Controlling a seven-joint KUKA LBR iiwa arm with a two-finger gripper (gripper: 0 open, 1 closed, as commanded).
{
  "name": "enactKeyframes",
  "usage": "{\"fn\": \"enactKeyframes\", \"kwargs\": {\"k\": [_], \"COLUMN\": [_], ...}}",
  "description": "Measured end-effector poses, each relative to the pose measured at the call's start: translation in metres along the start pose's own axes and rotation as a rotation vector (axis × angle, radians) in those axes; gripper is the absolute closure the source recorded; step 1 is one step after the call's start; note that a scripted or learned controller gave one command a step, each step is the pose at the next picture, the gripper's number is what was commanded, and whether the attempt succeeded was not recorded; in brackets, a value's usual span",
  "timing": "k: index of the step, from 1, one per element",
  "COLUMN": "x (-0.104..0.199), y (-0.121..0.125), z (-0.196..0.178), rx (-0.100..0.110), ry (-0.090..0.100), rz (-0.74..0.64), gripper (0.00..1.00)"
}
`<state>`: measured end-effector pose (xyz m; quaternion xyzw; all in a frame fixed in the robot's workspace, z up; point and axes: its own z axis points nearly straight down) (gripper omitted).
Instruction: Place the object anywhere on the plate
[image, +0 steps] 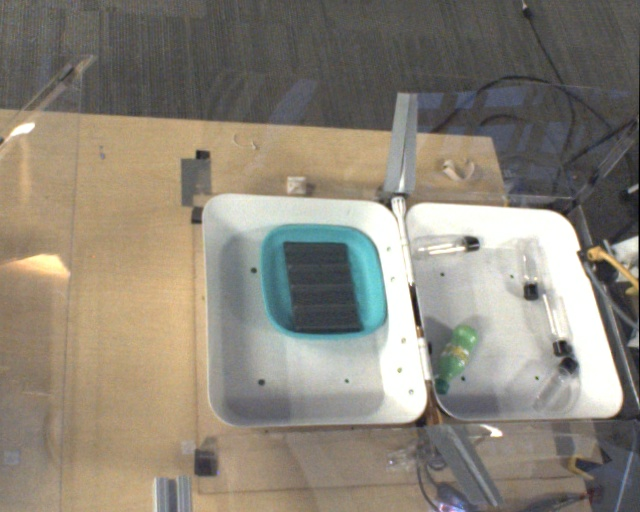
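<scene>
1. Lying in the right bin (500, 300), near its lower left corner and just beside the wall shared with the left bin (300, 395): a green bottle-shaped object (456, 352), tilted, with its paler end toward the upper right.
2. Sharing that bin, apart from the green object: three clear tubes with black caps, one (447, 244) near the upper left corner, two (529, 272) (559, 325) along the right side.
3. Sitting in the upper middle of the left bin: a teal plate (272, 270), square with rounded corners, carrying a dark ridged slab (321, 287) on its centre.
4. Resting under both bins: a wooden bench (110, 300), with a grey metal bar (403, 145) rising from the seam between them.
</scene>
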<state>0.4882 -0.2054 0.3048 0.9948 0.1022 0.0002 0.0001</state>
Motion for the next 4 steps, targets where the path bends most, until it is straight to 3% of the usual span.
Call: {"fn": "enactKeyframes", "kwargs": {"k": [4], "x": [0.0000], "y": [0.0000], "z": [0.0000], "rx": [0.000], "ry": [0.000], "rz": [0.000], "gripper": [0.00]}}
